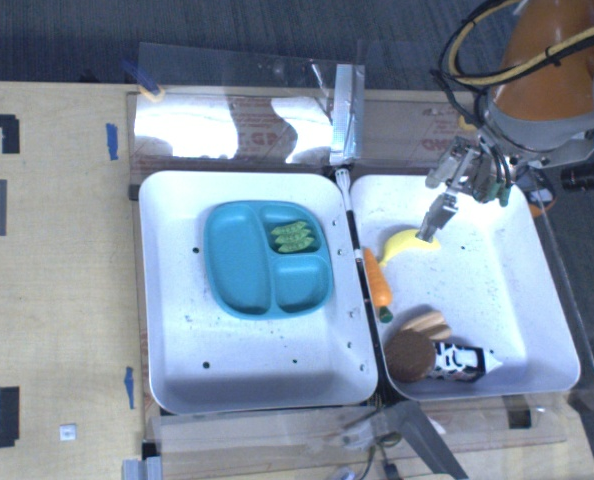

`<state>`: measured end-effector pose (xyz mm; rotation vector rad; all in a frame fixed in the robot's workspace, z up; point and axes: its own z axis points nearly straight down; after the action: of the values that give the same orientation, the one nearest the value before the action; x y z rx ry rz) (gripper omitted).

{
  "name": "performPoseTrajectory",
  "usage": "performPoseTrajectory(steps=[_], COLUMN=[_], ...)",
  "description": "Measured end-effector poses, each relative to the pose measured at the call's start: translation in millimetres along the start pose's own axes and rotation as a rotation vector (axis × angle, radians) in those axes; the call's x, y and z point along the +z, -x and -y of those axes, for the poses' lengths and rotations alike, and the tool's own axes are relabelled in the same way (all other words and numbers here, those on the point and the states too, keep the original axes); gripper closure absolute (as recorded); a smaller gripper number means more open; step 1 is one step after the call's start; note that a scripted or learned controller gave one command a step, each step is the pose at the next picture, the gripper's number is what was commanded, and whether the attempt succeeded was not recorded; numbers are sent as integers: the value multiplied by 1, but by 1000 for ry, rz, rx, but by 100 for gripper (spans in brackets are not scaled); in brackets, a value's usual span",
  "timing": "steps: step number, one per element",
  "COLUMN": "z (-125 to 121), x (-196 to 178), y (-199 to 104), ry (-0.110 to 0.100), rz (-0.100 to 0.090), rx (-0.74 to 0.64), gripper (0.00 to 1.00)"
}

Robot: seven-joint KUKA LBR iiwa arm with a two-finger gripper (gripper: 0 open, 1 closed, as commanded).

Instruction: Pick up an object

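Hovering gripper (pixel 439 218), finger state unclear, just right of banana (pixel 409 245); banana's long axis near horizontal, right bin (pixel 537 298).

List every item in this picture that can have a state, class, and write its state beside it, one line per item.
Blue divided plate: flat in the left bin, green pea pods in one compartment.
Banana: lying in the right bin, just below the gripper.
Carrot: lying along the right bin's left wall.
Brown brush: lying near the right bin's front.
Black-and-white toy: lying beside the brush.
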<state>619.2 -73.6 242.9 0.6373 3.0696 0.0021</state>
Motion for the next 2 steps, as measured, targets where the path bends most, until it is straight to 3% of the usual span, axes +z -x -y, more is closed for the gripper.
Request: performPoseTrajectory(steps=[1, 2], z=[3, 23], x=[129, 150], y=[41, 34], ry=[-4, 6], rz=[-8, 4], rx=[275, 469], gripper=[0, 0])
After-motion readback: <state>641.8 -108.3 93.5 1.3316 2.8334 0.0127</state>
